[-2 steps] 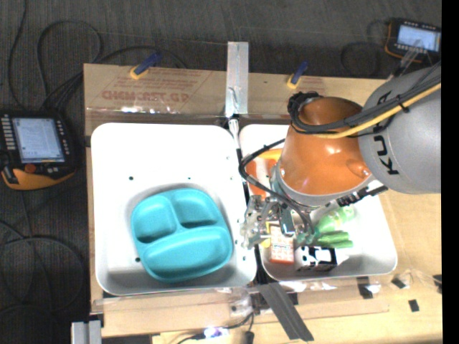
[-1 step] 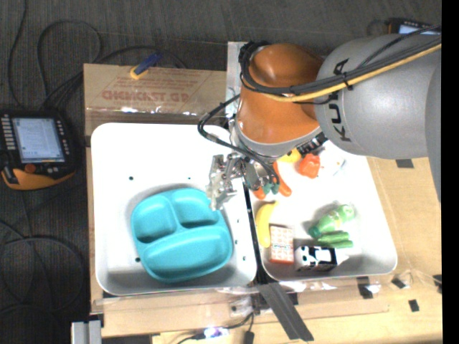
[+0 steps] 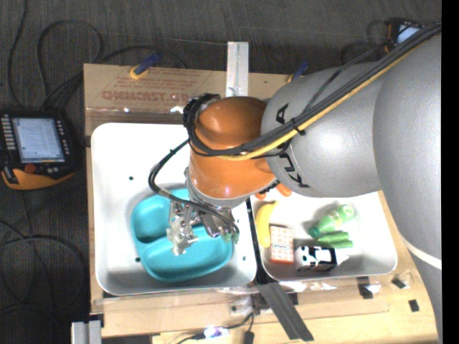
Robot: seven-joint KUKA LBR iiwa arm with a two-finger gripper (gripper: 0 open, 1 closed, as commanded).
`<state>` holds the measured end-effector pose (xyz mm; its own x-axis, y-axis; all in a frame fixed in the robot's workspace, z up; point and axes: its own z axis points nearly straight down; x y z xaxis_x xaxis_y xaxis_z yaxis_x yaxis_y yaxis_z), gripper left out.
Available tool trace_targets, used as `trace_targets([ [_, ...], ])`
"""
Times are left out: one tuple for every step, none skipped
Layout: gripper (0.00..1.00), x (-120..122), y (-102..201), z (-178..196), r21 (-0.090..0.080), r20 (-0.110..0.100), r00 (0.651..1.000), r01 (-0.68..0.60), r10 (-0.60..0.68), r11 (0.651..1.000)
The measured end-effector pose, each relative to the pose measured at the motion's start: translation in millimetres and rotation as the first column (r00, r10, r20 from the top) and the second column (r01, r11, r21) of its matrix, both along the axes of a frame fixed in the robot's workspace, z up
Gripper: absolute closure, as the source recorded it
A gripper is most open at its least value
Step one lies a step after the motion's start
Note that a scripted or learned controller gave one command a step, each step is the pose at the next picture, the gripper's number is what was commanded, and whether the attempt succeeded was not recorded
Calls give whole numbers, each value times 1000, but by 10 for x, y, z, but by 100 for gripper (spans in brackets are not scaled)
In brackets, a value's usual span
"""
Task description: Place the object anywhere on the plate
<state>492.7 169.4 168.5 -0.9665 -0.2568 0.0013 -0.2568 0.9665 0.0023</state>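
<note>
Plate (image 3: 154, 224), teal, in left bin (image 3: 115, 156). We see gripper (image 3: 188, 233) over plate's centre; can't tell grip state. Banana (image 3: 265, 219) at gripper's 3 o'clock, right bin (image 3: 380, 256).

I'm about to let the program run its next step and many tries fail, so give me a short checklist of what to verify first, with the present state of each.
1. Gripper is over the plate in the left bin: ok.
2. An object is seen held between the fingers: cannot tell; the metal parts blur against the plate.
3. Bare plate surface is available for a placement: ok; the left lobe is uncovered.
4. An object already rests on the plate: cannot tell; the arm hides the plate's middle.
5. Other items stay in the right bin: ok; the banana, orange box, green item and black-and-white item lie there.
</note>
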Motion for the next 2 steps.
trace_targets([
  [100, -1, -887, 156, -2, 1, 982, 187, -187, 982],
  [100, -56, -398, 767, -1, 3, 1000, 2, -2, 1000],
])
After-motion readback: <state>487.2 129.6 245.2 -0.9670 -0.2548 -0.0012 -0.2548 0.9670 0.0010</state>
